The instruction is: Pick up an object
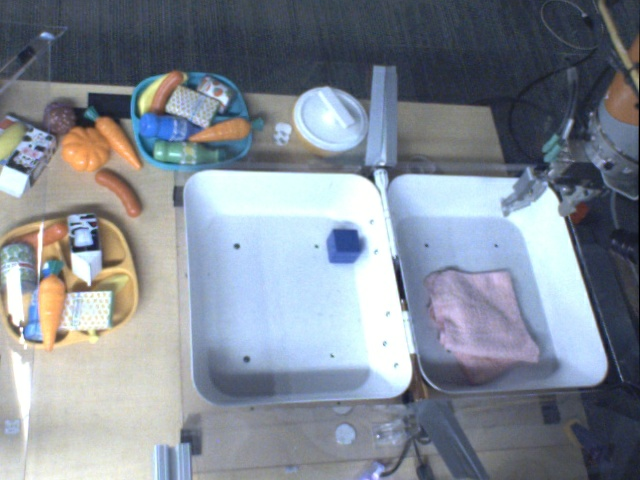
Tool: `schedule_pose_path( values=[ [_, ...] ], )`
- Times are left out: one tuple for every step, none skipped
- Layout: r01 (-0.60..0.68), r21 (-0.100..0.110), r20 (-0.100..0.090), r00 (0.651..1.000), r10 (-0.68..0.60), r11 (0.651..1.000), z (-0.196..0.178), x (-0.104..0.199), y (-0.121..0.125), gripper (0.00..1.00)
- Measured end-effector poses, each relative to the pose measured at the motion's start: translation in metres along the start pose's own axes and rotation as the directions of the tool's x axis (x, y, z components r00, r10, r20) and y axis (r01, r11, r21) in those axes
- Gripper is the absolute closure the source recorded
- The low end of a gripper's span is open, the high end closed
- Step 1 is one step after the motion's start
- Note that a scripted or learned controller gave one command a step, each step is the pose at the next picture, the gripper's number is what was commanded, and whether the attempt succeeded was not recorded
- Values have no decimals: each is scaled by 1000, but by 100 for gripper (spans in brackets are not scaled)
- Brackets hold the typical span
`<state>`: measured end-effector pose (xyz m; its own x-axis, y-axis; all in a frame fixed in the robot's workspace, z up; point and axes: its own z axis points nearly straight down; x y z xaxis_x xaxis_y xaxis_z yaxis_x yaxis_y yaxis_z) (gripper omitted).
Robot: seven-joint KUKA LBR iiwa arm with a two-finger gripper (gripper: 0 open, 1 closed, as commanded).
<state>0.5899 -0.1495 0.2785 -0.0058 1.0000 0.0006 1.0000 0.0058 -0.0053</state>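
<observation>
Pink cloth (482, 322) lies in right bin (590, 298), below tool (545, 190)

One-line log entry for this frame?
gripper: over right bin upper edge, holding nothing | pink cloth: right bin | blue cube: left bin

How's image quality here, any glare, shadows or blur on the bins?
Camera view: light is soft and even, with no hard glare on the left white plastic bin; the small blue cube and the crumpled pink cloth read sharply; faint shadows sit along the bin walls; the grey two-finger gripper looks slightly soft.
</observation>
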Motion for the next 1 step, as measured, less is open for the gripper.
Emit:
schedule_pose_path(
  values=[
    [0, 3, -1, 1000, 0, 1000, 129, 37, -54, 0]
  ],
)
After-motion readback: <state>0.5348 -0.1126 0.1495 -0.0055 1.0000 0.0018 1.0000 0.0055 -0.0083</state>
